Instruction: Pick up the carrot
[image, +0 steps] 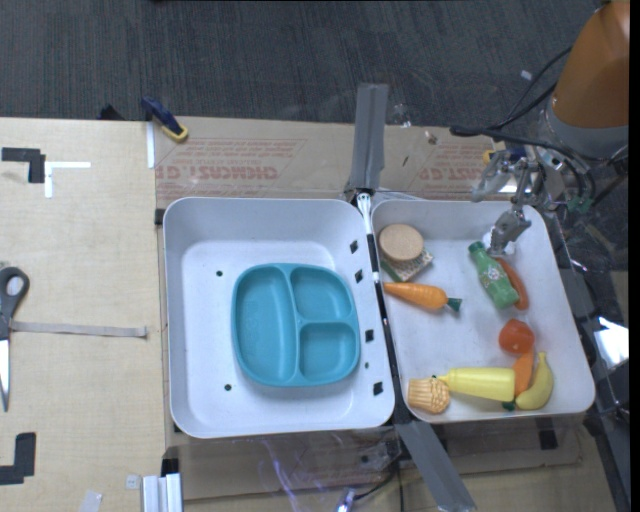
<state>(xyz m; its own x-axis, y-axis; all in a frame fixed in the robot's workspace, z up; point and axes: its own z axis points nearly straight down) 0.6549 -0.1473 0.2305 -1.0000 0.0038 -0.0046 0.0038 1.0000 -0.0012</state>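
- Camera view — carrot (417, 294) lies in right bin (440, 352), beside wooden round (402, 247).
- Gripper (503, 233) above green bottle (491, 273) — open or closed, cannot tell.

We are finding almost nothing readable here. Red printed lettering is running across the cardboard sheet (262, 160) lying just behind the left white bin (180, 300), but it is appearing upside down and mirrored to us, and we are not making out any word with confidence. The green bottle (491, 276) in the neighbouring bin is showing a label too small to read.
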